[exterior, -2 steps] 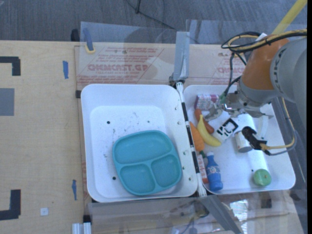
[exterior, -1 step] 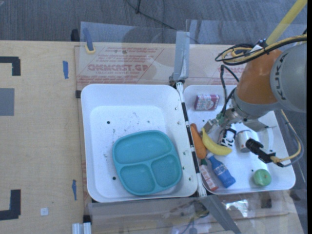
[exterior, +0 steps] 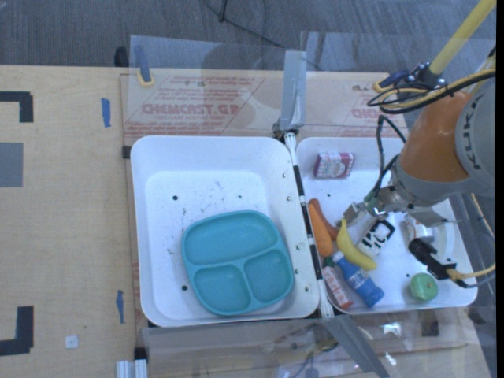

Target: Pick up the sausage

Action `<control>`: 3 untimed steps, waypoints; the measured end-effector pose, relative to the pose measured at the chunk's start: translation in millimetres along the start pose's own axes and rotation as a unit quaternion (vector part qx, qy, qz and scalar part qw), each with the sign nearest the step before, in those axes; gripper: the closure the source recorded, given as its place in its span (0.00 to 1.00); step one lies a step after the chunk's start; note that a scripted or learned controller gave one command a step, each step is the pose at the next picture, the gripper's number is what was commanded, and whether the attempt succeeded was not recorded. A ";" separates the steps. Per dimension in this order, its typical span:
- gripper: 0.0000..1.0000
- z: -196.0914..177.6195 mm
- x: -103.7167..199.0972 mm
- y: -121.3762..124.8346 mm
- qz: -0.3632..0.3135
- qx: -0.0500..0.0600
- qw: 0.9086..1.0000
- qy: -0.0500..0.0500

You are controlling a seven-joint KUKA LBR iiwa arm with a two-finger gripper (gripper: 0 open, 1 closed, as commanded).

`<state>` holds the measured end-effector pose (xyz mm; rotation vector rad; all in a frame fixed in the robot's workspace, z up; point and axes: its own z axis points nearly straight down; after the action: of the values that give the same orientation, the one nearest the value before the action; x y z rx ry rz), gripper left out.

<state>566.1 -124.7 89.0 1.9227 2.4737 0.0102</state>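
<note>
Grey and orange, the arm reaches into the right bin (exterior: pixel 465 290) from the right, and its gripper (exterior: pixel 376 225) hangs low over the clutter at the middle of that bin; how it is set cannot be told from this slant, and nothing can be made out in its hold. Just to its left lies the banana (exterior: pixel 353 248), curved, and left again the orange-brown sausage (exterior: pixel 319 225), lying lengthwise close along the bin's left wall. That spot against the wall looks awkward for a grasp, in my judgement, with the banana touching or nearly touching its other side. Below them a blue bottle (exterior: pixel 360 280) and a red packet (exterior: pixel 337 287) crowd the lower corner. A green ball (exterior: pixel 424 287) sits near the lower right, a pink carton (exterior: pixel 333 164) at the top. The left bin (exterior: pixel 157 164) holds a teal divided plate (exterior: pixel 239 260).
</note>
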 end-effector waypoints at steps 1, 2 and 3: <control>1.00 -11.4 -3.8 0.7 0.002 -0.003 1.000 -0.003; 1.00 -101.6 -3.2 43.2 0.034 0.004 0.999 0.000; 1.00 -0.5 -14.4 -7.4 -0.034 0.000 0.999 0.000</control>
<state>562.5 -140.5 89.5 1.8383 2.5376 0.0094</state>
